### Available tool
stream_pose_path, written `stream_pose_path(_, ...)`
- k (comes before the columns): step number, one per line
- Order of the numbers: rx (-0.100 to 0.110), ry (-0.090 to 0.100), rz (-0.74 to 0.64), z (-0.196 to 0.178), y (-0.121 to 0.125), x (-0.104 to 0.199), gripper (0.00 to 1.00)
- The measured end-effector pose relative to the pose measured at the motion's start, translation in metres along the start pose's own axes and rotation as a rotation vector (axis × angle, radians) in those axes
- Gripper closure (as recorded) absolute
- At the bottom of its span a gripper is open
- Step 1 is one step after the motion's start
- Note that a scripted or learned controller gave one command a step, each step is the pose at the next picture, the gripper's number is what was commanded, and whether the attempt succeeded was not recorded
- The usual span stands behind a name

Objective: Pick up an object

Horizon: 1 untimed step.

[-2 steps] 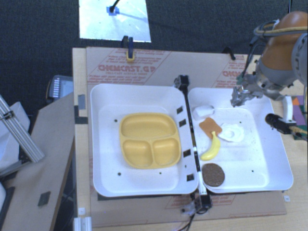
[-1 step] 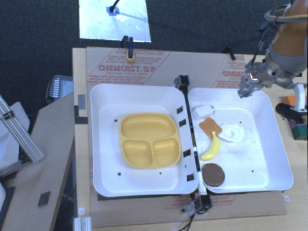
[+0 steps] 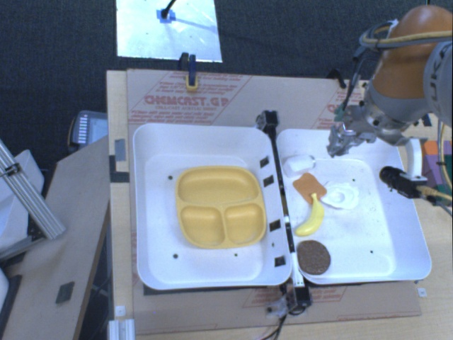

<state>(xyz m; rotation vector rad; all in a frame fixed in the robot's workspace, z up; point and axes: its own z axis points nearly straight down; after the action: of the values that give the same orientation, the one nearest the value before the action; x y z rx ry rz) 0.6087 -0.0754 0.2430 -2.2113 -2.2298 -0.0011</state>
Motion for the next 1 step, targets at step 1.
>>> stream_pose_path(1, 0.000, 0.000, -0.001, 0.0138, -0.0077, 0.0538, 1.00)
